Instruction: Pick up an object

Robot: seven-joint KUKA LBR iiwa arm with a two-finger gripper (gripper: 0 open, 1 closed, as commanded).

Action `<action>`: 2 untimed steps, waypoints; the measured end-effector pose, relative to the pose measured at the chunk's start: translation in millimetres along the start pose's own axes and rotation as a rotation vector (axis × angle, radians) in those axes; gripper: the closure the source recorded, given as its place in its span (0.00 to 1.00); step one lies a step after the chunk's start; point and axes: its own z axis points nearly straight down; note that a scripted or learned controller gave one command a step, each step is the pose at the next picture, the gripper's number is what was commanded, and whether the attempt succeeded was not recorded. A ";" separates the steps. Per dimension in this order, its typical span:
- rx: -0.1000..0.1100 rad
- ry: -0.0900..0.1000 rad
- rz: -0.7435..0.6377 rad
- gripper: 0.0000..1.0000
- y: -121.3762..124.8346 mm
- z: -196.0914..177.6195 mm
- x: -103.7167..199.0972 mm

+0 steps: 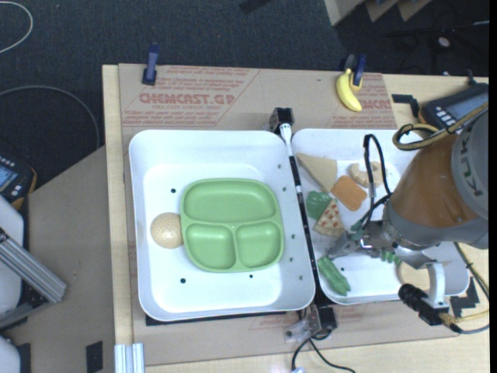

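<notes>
step: reaching into right bin (404,290), nothing lifted | jaws (347,245): low among the food toys, opening cannot be told | nearest things: green piece (334,276) at 6 o'clock, pizza slice (329,219) at 11 o'clock | next: settle over one, close, lift

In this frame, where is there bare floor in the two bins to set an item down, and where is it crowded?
Left bin: bare floor above the green tray, and below it toward the near rim. The tan ball takes the strip left of the tray. Right bin: crowded, with food pieces near the divider and the arm over the rest.
</notes>
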 end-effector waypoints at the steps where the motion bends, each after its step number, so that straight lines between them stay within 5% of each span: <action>1: -0.010 -0.002 -0.001 1.00 2.0 -15.3 1.1; 2: -0.011 -0.003 -0.001 1.00 2.0 -25.0 1.2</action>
